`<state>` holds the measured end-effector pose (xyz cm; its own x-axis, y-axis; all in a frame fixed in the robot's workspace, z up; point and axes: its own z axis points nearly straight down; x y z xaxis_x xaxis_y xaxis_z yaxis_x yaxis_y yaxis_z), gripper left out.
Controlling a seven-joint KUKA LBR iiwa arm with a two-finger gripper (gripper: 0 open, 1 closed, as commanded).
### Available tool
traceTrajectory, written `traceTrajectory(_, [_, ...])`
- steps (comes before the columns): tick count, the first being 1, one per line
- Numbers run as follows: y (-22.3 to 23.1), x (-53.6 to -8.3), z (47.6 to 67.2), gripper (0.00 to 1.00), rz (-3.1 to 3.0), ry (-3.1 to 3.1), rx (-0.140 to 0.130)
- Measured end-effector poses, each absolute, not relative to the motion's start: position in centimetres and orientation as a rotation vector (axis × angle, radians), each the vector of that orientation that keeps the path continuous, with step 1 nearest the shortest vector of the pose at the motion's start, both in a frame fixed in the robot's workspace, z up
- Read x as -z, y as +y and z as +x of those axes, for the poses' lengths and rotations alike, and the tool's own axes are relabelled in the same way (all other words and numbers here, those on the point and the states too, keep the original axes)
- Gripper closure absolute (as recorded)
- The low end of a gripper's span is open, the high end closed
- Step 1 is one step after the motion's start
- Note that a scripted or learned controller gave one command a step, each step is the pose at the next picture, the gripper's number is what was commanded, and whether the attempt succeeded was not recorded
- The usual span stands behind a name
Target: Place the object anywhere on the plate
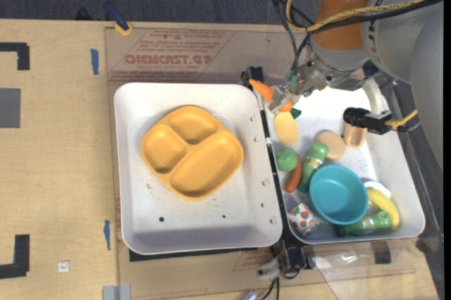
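Observation:
A yellow divided plate [192,151] lies in the middle of the left white bin [134,207]. My gripper [287,96] hangs over the far left corner of the right bin [405,182], close to the wall between the bins. A small orange carrot-like toy [261,89] sits just to its left on that wall. Right below the gripper lies a pale yellow lemon-shaped toy [285,128], with a small orange and dark green bit [290,109] at its top. The wrist hides what is under the gripper.
The right bin also holds a teal bowl [338,194], a banana [385,207], a green ball [286,160], a green bottle [316,154], a copper cylinder [353,134] and a patterned cup [302,218]. The arm [394,17] and its cables cross the far right.

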<state>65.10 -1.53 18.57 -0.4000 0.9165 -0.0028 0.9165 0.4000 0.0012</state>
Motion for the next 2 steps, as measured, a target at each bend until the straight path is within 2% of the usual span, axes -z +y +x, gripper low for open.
traceTrajectory(1, [5.24,-20.0,59.79,1.0,1.613,2.696,-0.004])
traceTrajectory(2, [5.02,-19.96,59.78,0.0,1.617,2.693,-0.001])
